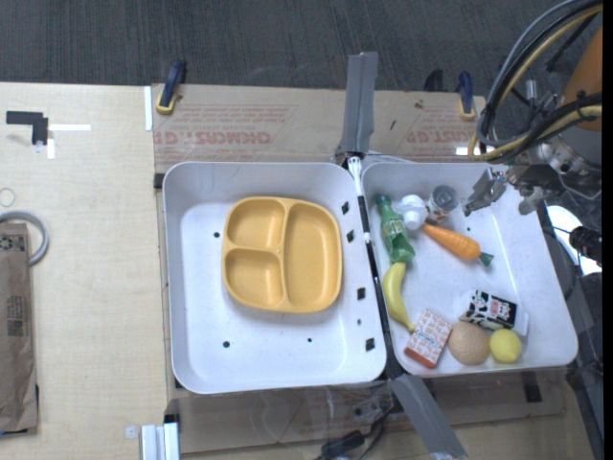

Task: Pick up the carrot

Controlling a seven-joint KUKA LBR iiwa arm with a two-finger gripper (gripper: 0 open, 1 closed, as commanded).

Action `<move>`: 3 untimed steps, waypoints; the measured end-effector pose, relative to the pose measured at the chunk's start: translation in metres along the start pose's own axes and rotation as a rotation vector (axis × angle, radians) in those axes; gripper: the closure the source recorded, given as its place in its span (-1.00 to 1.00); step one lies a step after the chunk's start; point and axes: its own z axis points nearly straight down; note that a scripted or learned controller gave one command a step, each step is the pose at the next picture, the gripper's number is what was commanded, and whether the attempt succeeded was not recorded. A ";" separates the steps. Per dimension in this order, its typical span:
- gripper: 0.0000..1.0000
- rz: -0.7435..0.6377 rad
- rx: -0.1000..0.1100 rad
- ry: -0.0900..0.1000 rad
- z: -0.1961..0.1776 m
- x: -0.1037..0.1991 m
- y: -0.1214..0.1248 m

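Orange carrot [452, 242] lies slanted in the right bin [546, 286], near its far edge, beside a green bottle [394, 230]. Fingers [482, 192] hover over the bin's far right corner, apart, gripping nothing.

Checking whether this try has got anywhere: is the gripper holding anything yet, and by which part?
Nothing is held. The gripper hangs over the right bin's far right corner, and the carrot lies apart from it on the bin floor.
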 end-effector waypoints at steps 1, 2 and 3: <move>-1.00 0.019 -0.003 -0.001 0.181 -0.062 0.007; -1.00 -0.255 -0.004 -0.002 0.181 -0.044 0.078; -1.00 -0.315 -0.004 -0.001 0.181 -0.033 0.028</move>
